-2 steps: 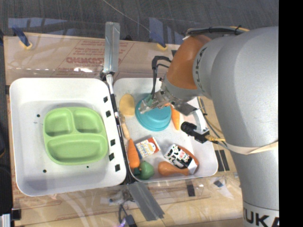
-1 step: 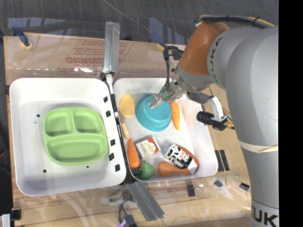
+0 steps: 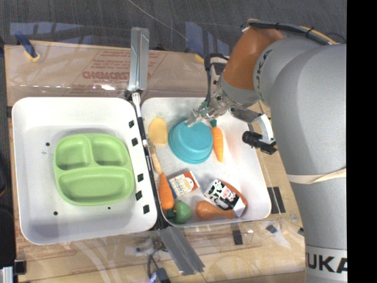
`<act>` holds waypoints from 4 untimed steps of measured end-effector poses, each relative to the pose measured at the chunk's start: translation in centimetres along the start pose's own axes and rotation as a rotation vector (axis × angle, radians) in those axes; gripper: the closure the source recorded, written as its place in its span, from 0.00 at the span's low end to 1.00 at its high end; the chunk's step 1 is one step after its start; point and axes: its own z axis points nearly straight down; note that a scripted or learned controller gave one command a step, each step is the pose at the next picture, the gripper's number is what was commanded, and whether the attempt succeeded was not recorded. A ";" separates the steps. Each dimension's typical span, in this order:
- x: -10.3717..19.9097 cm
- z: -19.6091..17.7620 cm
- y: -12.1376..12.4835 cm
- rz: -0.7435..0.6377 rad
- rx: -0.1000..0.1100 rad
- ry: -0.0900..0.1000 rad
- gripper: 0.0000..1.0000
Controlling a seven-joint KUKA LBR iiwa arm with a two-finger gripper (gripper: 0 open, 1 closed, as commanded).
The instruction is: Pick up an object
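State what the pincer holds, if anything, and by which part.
Cannot be told. The pincer sits at the upper rim of the blue bowl in the right bin, but a grip on it isn't visible.

There is one camera, fixed above the counter and looking down at a slant, so both white bins sit side by side in the frame. The left bin and the right bin appear whole, at middle distance. The arm enters from the right, large and close to the lens
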 end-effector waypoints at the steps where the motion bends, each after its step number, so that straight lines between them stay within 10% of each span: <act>1: 1.9 0.0 -0.2 0.042 0.000 -0.006 1.00; 2: -5.3 0.7 -2.4 -0.156 -0.010 -0.007 1.00; 3: -4.1 -13.1 -1.3 -0.210 0.016 0.011 1.00; 4: -5.4 -0.3 -2.2 -0.681 0.007 0.005 1.00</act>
